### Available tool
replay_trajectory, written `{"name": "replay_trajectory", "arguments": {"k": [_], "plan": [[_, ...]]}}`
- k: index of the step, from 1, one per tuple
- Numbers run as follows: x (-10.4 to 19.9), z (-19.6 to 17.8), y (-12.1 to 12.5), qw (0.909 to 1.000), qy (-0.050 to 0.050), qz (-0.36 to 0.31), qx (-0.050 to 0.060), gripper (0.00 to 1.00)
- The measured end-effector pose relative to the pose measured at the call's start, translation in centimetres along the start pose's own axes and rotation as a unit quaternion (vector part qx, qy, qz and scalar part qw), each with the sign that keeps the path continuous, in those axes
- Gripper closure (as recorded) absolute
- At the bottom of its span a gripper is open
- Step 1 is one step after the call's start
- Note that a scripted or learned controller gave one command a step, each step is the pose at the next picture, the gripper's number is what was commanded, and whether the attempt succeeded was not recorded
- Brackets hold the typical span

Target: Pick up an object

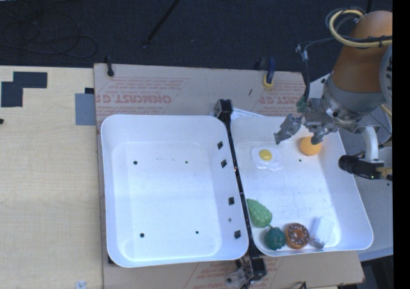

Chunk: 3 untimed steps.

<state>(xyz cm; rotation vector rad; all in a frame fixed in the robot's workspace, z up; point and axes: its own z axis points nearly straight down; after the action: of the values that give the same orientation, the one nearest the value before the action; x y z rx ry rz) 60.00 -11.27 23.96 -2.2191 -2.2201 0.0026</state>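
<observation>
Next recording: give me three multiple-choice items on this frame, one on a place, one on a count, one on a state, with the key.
1. Where does the flat white-and-yellow fried-egg toy lie?
A. In the right white bin
B. In the left white bin
C. On the cardboard sheet

2. How many things sit along the right bin's near edge?
A. Two
B. Four
C. Six

3. How does the two-finger gripper stand to the round orange ball?
A. It holds the ball lifted
B. It hangs above the bin, the ball beside it on the floor
C. It rests in the left bin

Key: 1 A, the egg lies on the right bin's floor. 2 B, light green lump, dark green lump, brown sprinkled doughnut, small white block. 3 B, nothing sits between the fingers.
</observation>
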Motion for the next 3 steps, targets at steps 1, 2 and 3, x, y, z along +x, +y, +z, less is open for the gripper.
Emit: {"name": "replay_trajectory", "arguments": {"k": [1, 2, 3], "plan": [[2.6, 12.3, -1.3, 1.0, 0.001, -0.001, 0.007, 0.0], [4.3, 2.9, 4.8, 1.0, -0.001, -0.002, -0.007, 0.0], [2.0, -0.3, 0.2, 1.0, 0.0, 0.001, 0.0, 0.0]]}}
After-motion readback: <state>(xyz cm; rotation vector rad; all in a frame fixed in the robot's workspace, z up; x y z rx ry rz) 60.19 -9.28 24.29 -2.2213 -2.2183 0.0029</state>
